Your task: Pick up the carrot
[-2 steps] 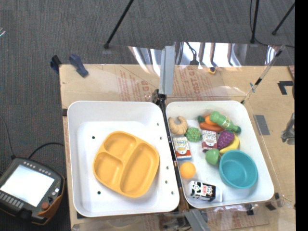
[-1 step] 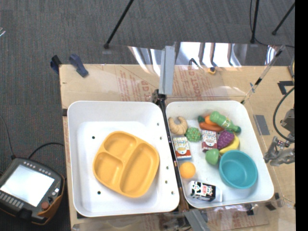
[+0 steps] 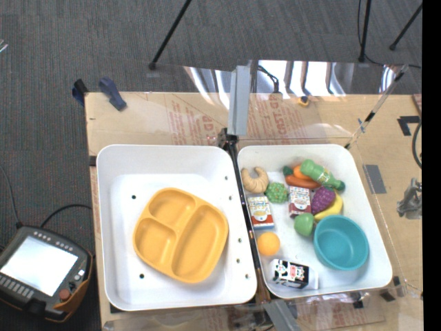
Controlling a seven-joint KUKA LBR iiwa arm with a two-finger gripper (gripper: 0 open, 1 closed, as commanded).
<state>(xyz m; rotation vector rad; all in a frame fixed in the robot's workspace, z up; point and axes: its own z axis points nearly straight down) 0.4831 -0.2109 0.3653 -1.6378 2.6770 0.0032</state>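
Two bins on the counter; the carrot (image 3: 301,181) is in the right bin (image 3: 377,250), near the far wall, lying roughly crosswise. It's crowded in there: a green bottle-shaped toy (image 3: 321,174) lies partly over its far side, a small carton (image 3: 300,200) sits just in front of it, grapes (image 3: 322,200) are at its right end, and a knobbly green piece (image 3: 277,192) is just to its left. The left bin (image 3: 110,185) has the yellow plate (image 3: 181,234), well clear of our path.

Jaw state: we can't tell from this view.

We'd judge the pick hasn't started. How we'd run it:
- come straight down over the exposed orange midsection, not the buried end
- set the jaws across the carrot's short axis, opened only slightly wider than the body
- keep one finger out of the carton gap, else we drag it along
- lift slowly and check that the green toy slides off

Main risk: pinching the green toy instead.
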